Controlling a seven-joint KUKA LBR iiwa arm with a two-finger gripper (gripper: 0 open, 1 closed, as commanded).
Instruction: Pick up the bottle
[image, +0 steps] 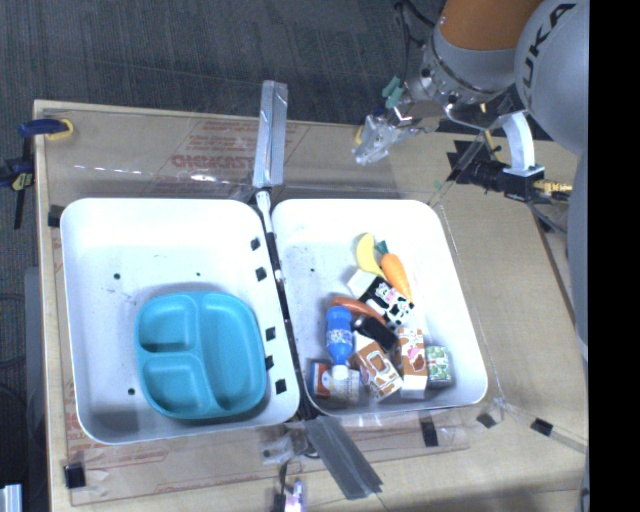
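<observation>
The end effector (375, 138) is seen raised over the bench (500, 260); whether it is wide or narrow cannot be told. The blue bottle (339, 334) is found well below it, in the right bin (300, 240).

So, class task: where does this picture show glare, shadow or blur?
Camera view: pale glare streaks the clear sheet behind the left bin; the blue tray casts a soft shadow leftward; the gripper looks slightly blurred; the bottle is sharp enough to read.
</observation>
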